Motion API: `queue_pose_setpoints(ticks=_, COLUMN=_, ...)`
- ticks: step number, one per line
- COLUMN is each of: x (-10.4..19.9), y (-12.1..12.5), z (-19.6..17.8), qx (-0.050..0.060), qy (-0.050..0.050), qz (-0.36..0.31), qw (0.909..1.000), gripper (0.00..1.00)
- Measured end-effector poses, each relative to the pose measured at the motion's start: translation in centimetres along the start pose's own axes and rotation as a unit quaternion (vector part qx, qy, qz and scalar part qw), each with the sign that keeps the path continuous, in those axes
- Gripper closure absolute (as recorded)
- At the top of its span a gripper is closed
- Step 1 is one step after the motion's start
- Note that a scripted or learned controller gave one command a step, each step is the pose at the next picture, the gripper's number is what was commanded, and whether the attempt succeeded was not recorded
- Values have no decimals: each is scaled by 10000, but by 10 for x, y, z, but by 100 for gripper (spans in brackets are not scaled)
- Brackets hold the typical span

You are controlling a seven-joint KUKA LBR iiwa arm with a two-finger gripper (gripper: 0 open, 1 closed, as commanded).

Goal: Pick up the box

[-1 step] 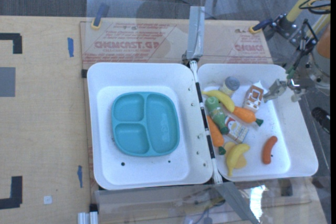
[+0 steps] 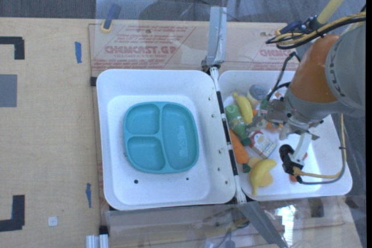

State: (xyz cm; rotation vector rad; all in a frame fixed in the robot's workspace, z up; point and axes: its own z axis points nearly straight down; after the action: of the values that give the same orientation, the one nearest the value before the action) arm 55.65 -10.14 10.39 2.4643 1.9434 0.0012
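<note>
Camera view had the grey arm's jaws low right over a small white box (image 2: pixel 264 145); their state I couldn't tell.

Scene is evenly and brightly lit from above; shadows are kept soft and short. The left bin (image 2: pixel 110 90) is nearly blown out to flat white. Glare is picked up on the clear plastic sheet (image 2: pixel 157 14) behind the bins and along the bottom edge (streaky reflections). Focus is slightly soft overall; small items in the right bin (image 2: pixel 340 183) are poorly resolved.
</note>
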Motion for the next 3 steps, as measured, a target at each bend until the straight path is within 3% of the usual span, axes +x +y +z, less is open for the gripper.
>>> queue_pose_setpoints(ticks=1, x=-5, y=-40, z=15, qx=-66, qy=-18, qz=-774, qw=9970, gripper=0)
queue_pose_setpoints(ticks=2, x=-5, y=-39, z=5, qx=-69, qy=-18, qz=-765, qw=9970, gripper=100)
queue_pose_setpoints(ticks=3, x=-13, y=-42, z=14, qx=-26, qy=-5, qz=-711, qw=9975, gripper=100)
